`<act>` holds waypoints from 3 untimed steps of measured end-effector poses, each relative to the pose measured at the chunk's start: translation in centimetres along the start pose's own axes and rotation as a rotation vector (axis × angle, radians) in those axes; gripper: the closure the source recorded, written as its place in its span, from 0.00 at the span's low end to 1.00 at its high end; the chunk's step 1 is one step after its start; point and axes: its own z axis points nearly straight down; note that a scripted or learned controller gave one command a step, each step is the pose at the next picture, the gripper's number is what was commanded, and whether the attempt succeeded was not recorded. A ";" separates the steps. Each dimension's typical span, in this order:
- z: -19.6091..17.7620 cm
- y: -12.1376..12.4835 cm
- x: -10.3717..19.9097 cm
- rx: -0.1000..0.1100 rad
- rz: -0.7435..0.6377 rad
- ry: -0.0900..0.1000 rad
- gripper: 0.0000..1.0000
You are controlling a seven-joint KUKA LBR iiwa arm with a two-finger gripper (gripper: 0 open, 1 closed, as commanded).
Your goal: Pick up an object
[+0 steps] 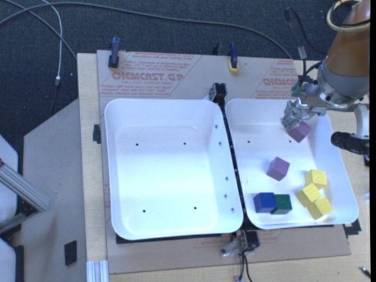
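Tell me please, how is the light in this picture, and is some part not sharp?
Camera view: the light is even and soft, so the blocks, such as the purple block, throw only faint shadows on the right bin; the white bin floors look bright, nearly washed out; the gripper and arm at the right are a little blurred.

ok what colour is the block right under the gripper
Purple, seen in the camera view: the block sits at the gripper.

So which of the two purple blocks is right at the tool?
The purple block near the right bin's far wall, directly under the tool. The other purple block lies alone mid-bin, closer to the blue and green blocks.
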 end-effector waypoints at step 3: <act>-1.8 -2.0 16.5 0.000 -0.001 0.001 1.00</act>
